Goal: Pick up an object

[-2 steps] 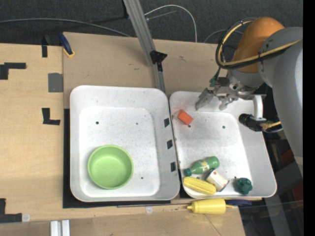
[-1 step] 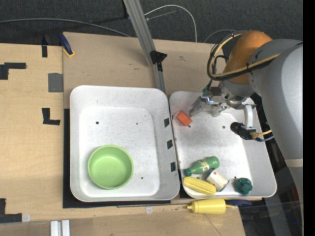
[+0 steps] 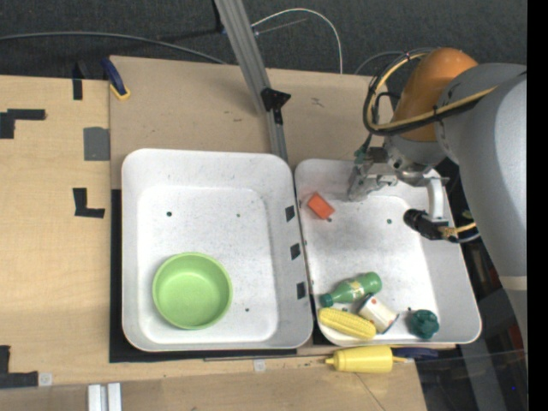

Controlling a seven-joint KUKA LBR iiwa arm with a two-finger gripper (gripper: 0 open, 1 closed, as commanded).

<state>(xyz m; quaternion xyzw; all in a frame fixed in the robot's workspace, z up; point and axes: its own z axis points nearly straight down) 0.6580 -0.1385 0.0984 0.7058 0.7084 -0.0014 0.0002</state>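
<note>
Two-finger gripper point(image 3: 358, 187) hovered upper right of frame, over shallow white right bin point(image 3: 445, 264); finger state can't tell; small orange block point(image 3: 320, 205) just left

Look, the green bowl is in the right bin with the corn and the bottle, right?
Not quite. The camera view shows the green bowl alone in the left bin. The corn and the green bottle are in the right bin.
</note>
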